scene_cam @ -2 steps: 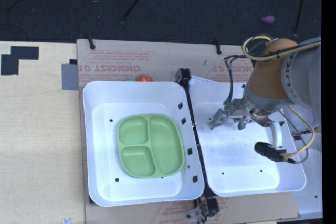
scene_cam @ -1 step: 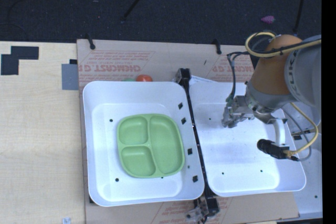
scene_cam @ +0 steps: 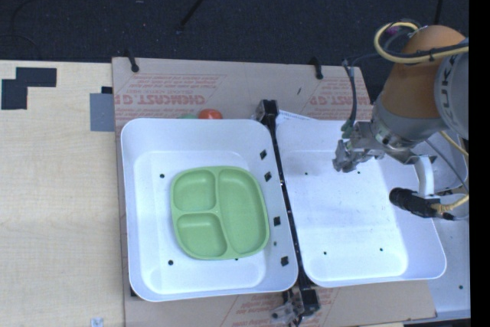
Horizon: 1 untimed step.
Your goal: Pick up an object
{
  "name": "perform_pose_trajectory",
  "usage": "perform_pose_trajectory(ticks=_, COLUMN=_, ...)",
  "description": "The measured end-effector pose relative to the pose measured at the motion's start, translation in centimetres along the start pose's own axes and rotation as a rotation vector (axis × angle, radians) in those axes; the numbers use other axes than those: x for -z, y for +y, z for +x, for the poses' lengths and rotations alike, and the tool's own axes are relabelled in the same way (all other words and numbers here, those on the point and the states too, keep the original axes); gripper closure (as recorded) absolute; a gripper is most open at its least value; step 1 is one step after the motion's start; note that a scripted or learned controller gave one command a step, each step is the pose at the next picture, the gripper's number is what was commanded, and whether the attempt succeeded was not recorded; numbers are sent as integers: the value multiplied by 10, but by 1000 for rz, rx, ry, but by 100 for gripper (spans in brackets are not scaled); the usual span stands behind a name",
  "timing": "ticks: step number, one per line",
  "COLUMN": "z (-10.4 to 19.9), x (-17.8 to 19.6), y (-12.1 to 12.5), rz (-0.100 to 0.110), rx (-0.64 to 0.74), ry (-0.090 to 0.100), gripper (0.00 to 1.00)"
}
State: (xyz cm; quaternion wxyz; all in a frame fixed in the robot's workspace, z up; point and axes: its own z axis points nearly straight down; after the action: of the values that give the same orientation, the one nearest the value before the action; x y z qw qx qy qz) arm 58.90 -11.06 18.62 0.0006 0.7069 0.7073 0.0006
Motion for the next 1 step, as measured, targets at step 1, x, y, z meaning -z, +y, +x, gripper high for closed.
perform_pose_trajectory(ticks=1, z=-6, x=49, y=9, rz=-1, rx=0, ry=-1, gripper=100)
